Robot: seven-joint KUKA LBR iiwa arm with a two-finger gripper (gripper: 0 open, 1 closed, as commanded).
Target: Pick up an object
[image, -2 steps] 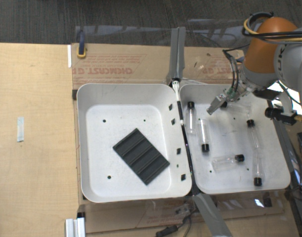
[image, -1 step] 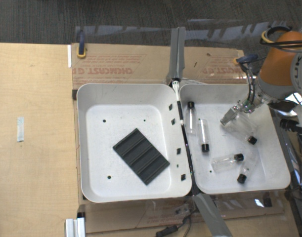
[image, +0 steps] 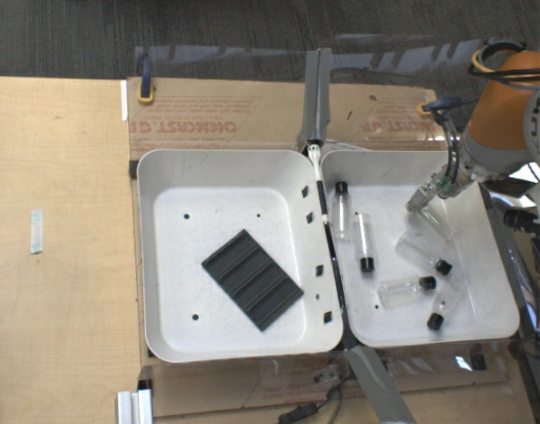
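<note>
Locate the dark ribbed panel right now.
The dark ribbed panel lies tilted on the floor of the left bin, far from the clear vials in the right bin.

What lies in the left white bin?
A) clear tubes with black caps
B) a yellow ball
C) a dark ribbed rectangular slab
C: the dark ribbed rectangular slab lies tilted on the floor of the left white bin; the clear black-capped tubes are in the right bin.

Band: my orange band (image: 510,95) is showing broad, rounded and glossy above my wrist.
Wrist: my grey wrist section (image: 482,155) is narrowing below that orange.
Cables: a yellow loop (image: 492,57) is curling at my top; a blue-tipped lead (image: 439,106) is sticking out sideways.
Claw: my gripper (image: 426,196) is looking slim, pale metallic, with greenish glints.
</note>
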